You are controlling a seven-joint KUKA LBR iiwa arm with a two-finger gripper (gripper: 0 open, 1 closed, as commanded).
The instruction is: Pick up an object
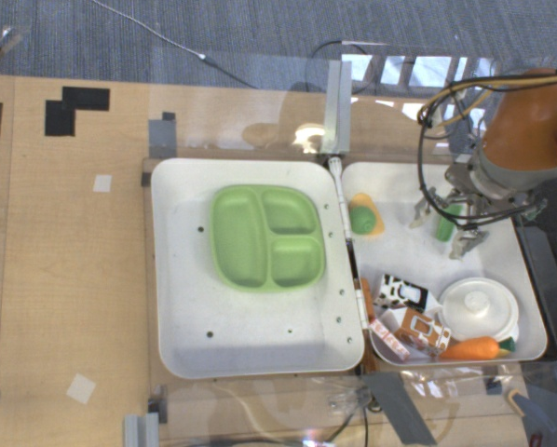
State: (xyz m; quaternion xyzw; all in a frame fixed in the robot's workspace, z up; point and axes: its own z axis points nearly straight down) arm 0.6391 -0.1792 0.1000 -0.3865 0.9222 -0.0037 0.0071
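Green and small, a cylindrical object stands near the right bin's far edge, between the spread jaws of the arm, not lifted. Nearby lie a white lidded bowl, a carrot and a divided green plate in the left bin.

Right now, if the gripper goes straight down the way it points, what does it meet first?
Most likely the green object seen between the fingers of the gripper, low in the right bin. Depth is unclear from this slanted view, so it may touch the bin floor beside it instead.
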